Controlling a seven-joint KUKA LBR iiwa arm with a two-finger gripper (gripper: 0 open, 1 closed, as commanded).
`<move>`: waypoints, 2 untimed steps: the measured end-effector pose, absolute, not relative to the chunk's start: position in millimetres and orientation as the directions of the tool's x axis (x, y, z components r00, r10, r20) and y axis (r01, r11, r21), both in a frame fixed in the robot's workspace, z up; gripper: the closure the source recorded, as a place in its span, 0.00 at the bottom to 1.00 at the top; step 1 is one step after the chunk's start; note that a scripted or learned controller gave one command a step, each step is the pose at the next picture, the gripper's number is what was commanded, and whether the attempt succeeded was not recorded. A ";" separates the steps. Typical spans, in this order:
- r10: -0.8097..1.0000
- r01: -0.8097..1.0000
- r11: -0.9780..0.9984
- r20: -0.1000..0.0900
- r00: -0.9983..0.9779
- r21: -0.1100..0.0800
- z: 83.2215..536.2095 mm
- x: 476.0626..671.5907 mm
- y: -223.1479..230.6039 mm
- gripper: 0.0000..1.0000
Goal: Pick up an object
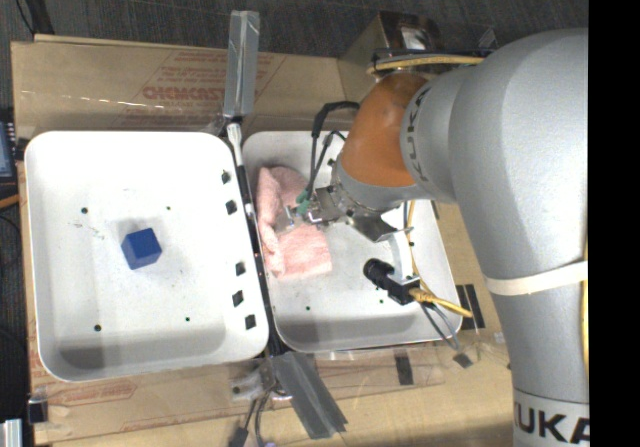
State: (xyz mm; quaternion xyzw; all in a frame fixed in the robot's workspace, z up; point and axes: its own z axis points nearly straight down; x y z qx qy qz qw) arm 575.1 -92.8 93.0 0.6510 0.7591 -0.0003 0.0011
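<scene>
Arm reaching down to the pink cloth [290, 225] in the right bin [340, 330].
The gripper [312, 210] sits on the cloth; its grasp I cannot tell. Next: close, then lift straight up.

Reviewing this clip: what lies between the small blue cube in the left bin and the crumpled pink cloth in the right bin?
In the camera view, bare white bin floor, then the bins' adjoining walls, separate the small blue cube from the crumpled pink cloth.
</scene>
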 end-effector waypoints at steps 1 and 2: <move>0.987 0.987 0.159 0.000 -0.159 -0.002 102.7 575.1 -91.8 1.00; 0.982 0.982 0.187 0.001 -0.187 -0.002 192.0 549.1 -80.5 1.00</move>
